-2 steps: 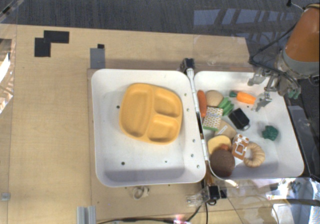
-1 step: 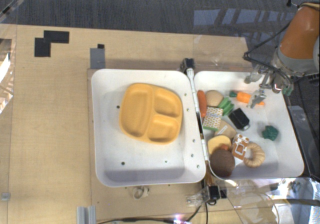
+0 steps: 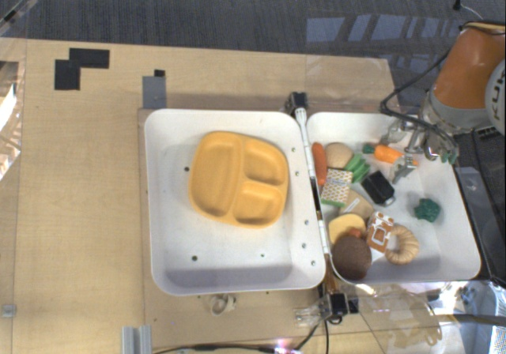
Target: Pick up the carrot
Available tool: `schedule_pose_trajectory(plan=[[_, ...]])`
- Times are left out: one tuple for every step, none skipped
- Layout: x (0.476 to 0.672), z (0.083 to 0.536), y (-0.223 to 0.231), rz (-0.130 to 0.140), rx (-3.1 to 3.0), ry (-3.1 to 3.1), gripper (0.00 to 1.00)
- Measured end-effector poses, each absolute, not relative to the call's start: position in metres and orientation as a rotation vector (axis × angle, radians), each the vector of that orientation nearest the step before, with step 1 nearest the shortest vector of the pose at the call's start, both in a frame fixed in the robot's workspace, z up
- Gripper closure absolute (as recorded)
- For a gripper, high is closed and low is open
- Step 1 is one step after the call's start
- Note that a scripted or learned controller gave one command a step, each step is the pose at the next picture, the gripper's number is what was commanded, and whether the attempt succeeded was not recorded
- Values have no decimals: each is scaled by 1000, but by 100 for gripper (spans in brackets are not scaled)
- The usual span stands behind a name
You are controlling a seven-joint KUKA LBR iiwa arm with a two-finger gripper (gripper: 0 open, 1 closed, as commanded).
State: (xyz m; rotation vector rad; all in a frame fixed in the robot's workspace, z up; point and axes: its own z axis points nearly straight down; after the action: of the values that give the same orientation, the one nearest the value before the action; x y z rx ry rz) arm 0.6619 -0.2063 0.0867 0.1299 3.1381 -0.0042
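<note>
Notice that the carrot [image 3: 319,163] lies at the nine o'clock edge of the right bin [image 3: 466,254], flush along the divider wall, tip pointing toward six. Your end effector [image 3: 417,147] hangs well away, near the bin's one o'clock corner, over a small orange-and-green piece [image 3: 382,153]; you cannot tell how far it is open, nor whether it has hold of anything. The risk is a mistaken target: that orange piece could draw the grasp. At the carrot itself, the wall and the crowding beige ball [image 3: 339,156] may block a finger.
</note>
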Motion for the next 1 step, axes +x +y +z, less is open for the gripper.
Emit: schedule_pose_trajectory(plan=[[640,167,-206,-2,442,3091,0]])
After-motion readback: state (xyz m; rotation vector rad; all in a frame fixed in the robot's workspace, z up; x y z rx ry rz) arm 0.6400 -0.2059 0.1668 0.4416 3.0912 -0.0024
